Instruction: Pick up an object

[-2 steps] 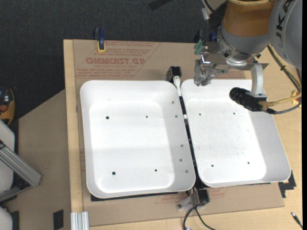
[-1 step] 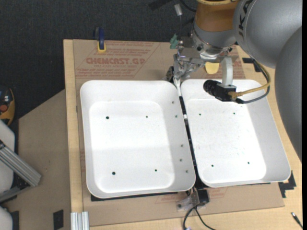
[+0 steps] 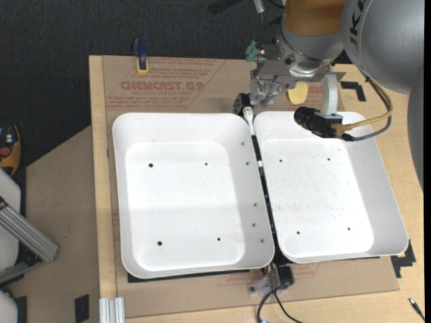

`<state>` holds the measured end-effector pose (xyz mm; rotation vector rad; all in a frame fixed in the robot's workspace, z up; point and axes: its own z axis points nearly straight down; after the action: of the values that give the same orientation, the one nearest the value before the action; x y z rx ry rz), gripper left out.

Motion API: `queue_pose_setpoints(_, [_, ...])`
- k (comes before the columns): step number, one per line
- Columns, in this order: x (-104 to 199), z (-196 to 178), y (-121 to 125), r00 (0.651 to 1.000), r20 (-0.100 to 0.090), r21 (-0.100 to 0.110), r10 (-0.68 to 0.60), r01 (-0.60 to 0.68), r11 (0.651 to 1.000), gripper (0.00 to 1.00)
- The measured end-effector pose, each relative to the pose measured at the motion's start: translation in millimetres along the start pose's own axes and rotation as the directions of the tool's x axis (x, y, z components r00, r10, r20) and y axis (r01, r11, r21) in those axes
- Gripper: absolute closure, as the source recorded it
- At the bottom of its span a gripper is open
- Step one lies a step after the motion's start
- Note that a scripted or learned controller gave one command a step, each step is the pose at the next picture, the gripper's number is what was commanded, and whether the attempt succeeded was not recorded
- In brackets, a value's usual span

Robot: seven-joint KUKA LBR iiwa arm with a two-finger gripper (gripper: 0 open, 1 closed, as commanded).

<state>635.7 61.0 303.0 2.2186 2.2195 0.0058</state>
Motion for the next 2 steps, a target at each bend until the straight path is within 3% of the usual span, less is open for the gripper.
queue_pose_setpoints(1, [10.0,-25.7,-23.8,1.0,0.0,0.001,-0.001,0.001,1.0,1.0])
queue_pose_setpoints(2, [17.8,-19.4,-44.9,1.0,0.001,0.008,0.0,0.0,1.0,1.0])
